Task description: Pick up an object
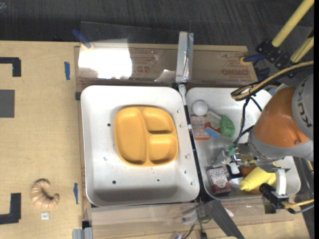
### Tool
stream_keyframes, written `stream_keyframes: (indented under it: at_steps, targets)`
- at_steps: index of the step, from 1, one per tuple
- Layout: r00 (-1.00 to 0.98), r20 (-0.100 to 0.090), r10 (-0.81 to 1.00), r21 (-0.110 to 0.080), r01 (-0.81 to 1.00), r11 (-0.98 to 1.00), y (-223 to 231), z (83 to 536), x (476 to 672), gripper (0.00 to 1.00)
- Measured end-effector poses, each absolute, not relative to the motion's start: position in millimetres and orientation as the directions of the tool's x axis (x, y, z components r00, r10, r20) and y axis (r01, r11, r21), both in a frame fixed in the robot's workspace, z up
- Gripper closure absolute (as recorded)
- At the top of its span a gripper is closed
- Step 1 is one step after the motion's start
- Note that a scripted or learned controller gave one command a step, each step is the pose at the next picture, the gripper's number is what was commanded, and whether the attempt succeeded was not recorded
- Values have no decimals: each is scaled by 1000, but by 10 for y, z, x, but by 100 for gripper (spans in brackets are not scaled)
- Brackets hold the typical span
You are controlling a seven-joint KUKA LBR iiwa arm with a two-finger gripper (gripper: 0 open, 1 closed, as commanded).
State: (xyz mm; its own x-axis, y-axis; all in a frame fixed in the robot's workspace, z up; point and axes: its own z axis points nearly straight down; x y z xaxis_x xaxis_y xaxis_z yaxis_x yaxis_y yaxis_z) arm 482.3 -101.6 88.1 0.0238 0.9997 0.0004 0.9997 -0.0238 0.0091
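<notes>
Bins sit side by side on a wooden bench. Left bin (94, 133) holds a yellow divided tray (146, 135). Right bin (197, 96) holds clutter: a white ball (200, 107), a green object (227, 126), a small red packet (218, 177) and a yellow object (256, 179). The grey and orange arm (279, 121) reaches over this bin; its gripper (238, 158) hangs among the clutter, its state impossible to tell. A tan curled object (45, 193) lies on the bench, well apart.
</notes>
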Motion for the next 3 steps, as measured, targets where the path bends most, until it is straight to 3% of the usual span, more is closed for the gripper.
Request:
stream_keyframes:
  at_steps: [1,2,3]
  targets:
    - [-249,-1,968,5,968,249,-677,2040,4810,0]
    - [-114,-2,994,8,993,114,-1084,880,4819,0]
    - [-113,-4,994,13,994,113,-1084,983,4830,100]
